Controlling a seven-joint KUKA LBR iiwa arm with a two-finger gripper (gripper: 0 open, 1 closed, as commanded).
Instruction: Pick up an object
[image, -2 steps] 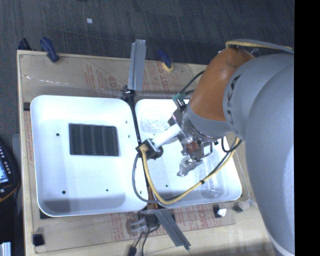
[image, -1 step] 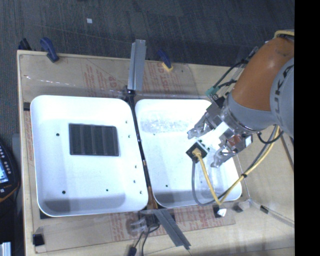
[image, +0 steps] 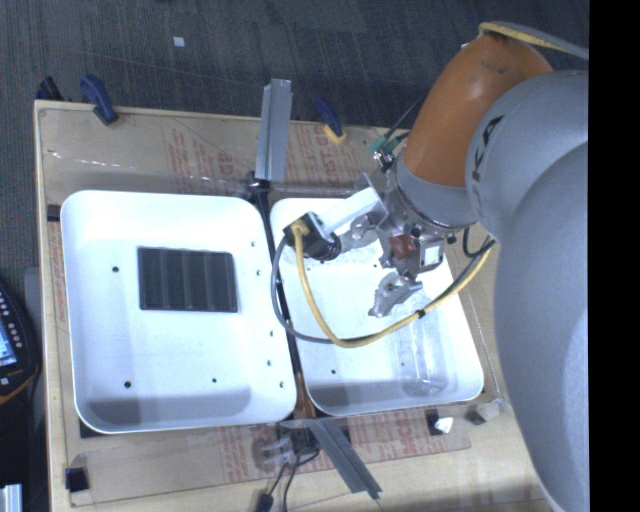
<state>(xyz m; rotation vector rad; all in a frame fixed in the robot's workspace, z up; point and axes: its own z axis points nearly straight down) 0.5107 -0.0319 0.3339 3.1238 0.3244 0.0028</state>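
Clear bottle (image: 422, 362) lying near right bin's (image: 330, 400) front edge, just below gripper (image: 395, 296), finger spread unreadable: lower squarely over its middle

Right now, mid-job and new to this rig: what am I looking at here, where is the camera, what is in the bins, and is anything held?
One camera looks down at a slant on a bench with two shallow white bins side by side. The big grey shape with the orange band at the right is the robot arm, reaching in from that side. Its gripper hangs over the right bin; a yellow cable loops from the wrist. In the left bin lies a dark, ribbed rectangular object. In the right bin, near the front right corner, lies a clear object, perhaps a bottle, hard to make out. I see nothing between the gripper's fingers, so nothing is held.
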